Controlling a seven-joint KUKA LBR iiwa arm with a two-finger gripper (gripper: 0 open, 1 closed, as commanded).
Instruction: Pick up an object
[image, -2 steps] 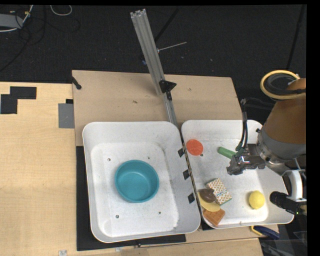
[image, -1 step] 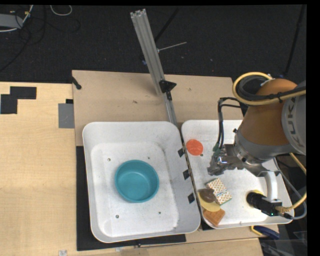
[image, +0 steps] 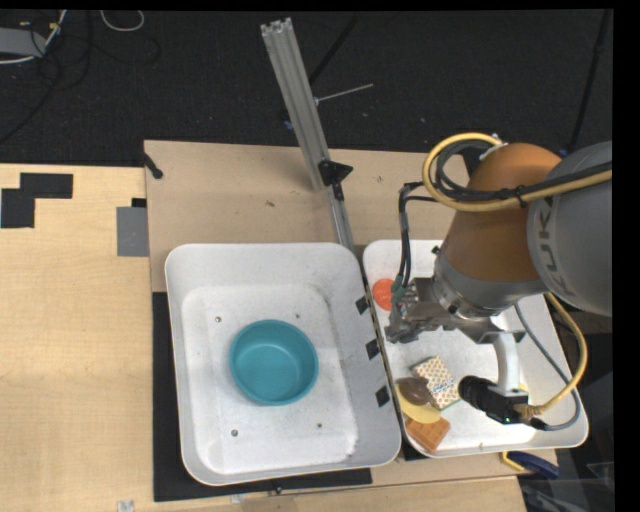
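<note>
The arm hangs over the right bin (image: 560, 425) at the right of the frame, its hand (image: 408, 322) low near the bin's left wall, beside an orange disc (image: 383, 294). I cannot tell how the hand is set. Lower in that bin lie a patterned packet (image: 437, 378) and a brown piece (image: 432, 432); the left bin (image: 200, 280) holds 1 teal bowl (image: 274, 361). This looks like the reaching step: next, settle on 1 item and close.

Matt white plastic bins (image: 200, 300), a smooth teal plastic bowl (image: 274, 362), pale wood bench (image: 60, 330)
</note>
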